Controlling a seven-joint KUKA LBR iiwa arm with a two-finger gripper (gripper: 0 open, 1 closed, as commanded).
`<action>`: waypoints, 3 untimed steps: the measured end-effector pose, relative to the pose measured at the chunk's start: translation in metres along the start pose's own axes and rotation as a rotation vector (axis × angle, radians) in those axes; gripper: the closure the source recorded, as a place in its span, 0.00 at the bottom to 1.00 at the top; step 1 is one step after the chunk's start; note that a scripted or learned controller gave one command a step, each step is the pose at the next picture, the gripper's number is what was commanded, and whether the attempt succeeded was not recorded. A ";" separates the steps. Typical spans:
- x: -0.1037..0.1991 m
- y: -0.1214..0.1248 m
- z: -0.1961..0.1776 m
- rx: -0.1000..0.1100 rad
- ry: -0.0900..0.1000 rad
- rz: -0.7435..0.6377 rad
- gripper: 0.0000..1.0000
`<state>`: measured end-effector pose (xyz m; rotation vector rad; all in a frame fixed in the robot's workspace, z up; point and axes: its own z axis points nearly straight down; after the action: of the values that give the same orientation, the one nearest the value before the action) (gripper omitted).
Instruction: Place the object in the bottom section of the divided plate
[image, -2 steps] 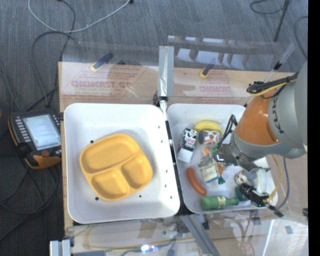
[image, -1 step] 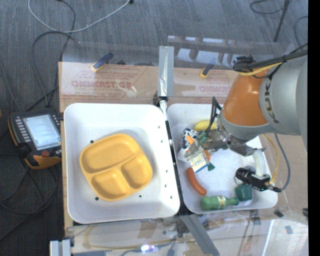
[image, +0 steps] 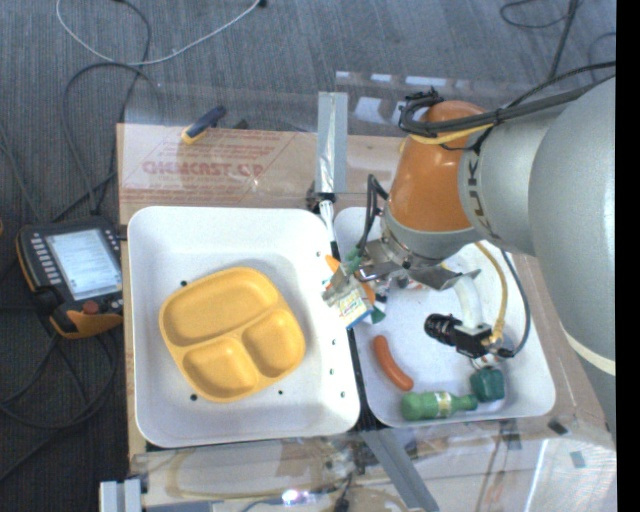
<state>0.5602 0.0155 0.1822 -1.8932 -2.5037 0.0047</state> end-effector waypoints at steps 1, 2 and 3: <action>0.062 0.019 0.000 -0.001 -0.001 -0.300 1.00; 0.083 0.099 -0.020 -0.003 -0.003 -0.386 1.00; 0.080 0.067 -0.065 -0.002 -0.002 -0.286 1.00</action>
<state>0.6028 0.1110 0.2467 -1.5180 -2.7503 0.0043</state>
